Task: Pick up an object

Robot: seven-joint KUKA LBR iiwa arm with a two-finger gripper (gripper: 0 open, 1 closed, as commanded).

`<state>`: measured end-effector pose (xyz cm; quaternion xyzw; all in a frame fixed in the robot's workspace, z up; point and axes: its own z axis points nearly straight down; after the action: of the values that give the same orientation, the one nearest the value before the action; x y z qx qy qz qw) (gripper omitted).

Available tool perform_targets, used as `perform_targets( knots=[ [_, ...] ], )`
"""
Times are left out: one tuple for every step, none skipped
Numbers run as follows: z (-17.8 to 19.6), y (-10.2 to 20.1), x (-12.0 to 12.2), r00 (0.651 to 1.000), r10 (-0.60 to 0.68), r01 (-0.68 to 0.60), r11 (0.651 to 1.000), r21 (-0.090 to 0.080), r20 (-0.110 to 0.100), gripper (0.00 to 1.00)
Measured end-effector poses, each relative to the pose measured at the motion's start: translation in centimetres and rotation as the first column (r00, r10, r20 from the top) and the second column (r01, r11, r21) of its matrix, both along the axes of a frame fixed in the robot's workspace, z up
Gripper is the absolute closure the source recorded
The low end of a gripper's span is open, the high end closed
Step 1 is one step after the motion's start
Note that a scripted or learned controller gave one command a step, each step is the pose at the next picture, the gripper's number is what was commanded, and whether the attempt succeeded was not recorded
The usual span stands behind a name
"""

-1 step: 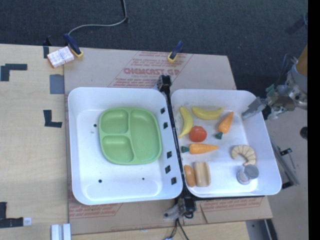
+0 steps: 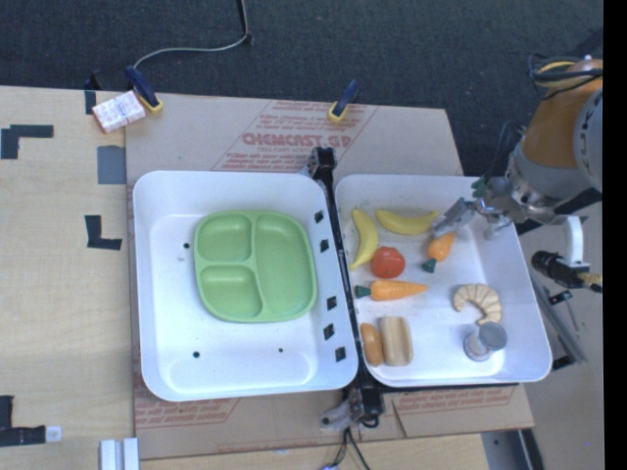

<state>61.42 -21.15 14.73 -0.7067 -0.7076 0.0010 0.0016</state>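
My gripper (image 2: 468, 223) hangs over the back right part of the right bin (image 2: 524, 311), open with nothing between its fingers. One finger (image 2: 449, 221) points down-left, its tip just above a small orange carrot (image 2: 438, 249). Close by on the left lie a yellow banana piece (image 2: 405, 223), a curved banana (image 2: 363, 238) and a red tomato (image 2: 388, 261). A longer carrot (image 2: 397, 289) lies in the middle of the bin. A croissant (image 2: 478, 302) and a grey can (image 2: 485, 339) sit toward the front right, and a bread roll (image 2: 395, 341) at the front left.
The left bin (image 2: 157, 292) holds a green divided plate (image 2: 257, 266). A black divider (image 2: 333, 262) runs between the bins. A small box (image 2: 119, 112) and clamps sit on the cardboard behind the bins.
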Motion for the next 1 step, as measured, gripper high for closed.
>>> perform_targets(
  knots=[
    [-6.05, 2.84, 2.05, 1.0, 0.0, 0.0, 1.0, -0.003, 0.006, 0.0]
  ],
)
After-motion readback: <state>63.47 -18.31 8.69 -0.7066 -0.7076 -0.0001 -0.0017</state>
